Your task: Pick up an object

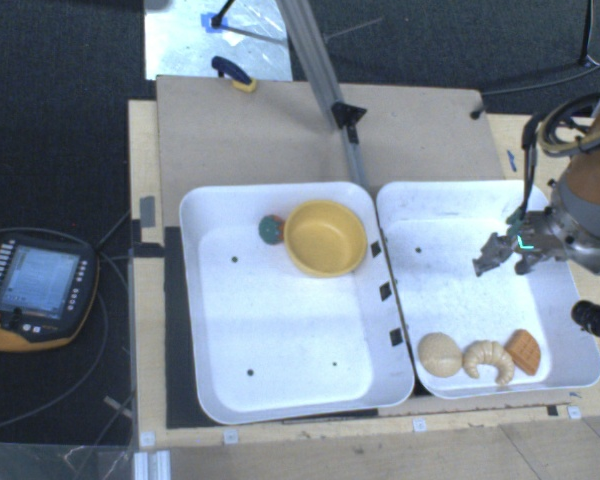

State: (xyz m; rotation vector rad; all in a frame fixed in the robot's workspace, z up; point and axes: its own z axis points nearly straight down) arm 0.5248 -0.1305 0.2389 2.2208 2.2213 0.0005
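Observation:
My gripper point(492, 256) hangs over the right part of the right bin point(450, 298), its fingers pointing left with nothing visible between them. Along that bin's front edge lie a pale round bun point(440, 354), a croissant point(489, 359) and an orange waffle-like piece point(525, 351), all well below the gripper. In the left bin point(280, 368) a yellow bowl point(325, 238) sits at the back right, with a small green and red ball point(271, 229) touching its left side.
A grey pole point(320, 63) slants over the bench behind the bins. A teach pendant point(35, 288) lies on the floor to the left. A yellow-handled tool point(232, 72) rests at the bench's far edge.

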